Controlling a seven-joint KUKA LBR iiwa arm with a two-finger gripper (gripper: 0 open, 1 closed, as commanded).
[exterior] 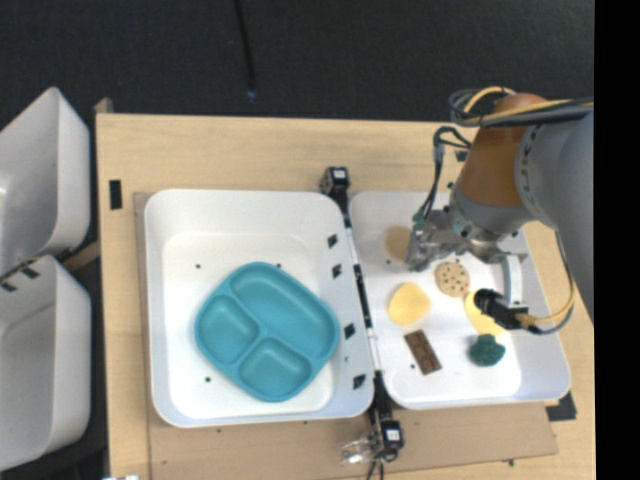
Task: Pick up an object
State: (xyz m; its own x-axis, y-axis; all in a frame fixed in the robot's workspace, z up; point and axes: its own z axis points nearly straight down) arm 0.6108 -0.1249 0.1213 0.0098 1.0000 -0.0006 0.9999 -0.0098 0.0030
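Nearest the camera sits a small black clamp at the front end of the seam where the two bins meet; it appears to pin them together so neither slides. Just behind it, the left bin holds one thing, a teal divided plate, lying flat and slightly turned on the bin floor. The right bin carries the loose pieces, spread apart from one another, which leaves room to come down on a single one.

At its front lie a brown bar and, to the right, a dark green lump. Behind them rests a pale yellow rounded piece, and a second yellow piece shows partly under the robot's own fittings. Further back is a round tan disc with dark dots, and beyond it a plain tan piece near the bin's left wall.

The gripper hangs low over the back of the right bin, between the plain tan piece and the dotted disc. Whether it is spread or pressed together cannot be told from this angle, and nothing is visibly pinched in it. Judging by its position, one of those two pieces is the likely target, and both rest on the bin floor. Farthest back, another black clamp marks the seam's far end.
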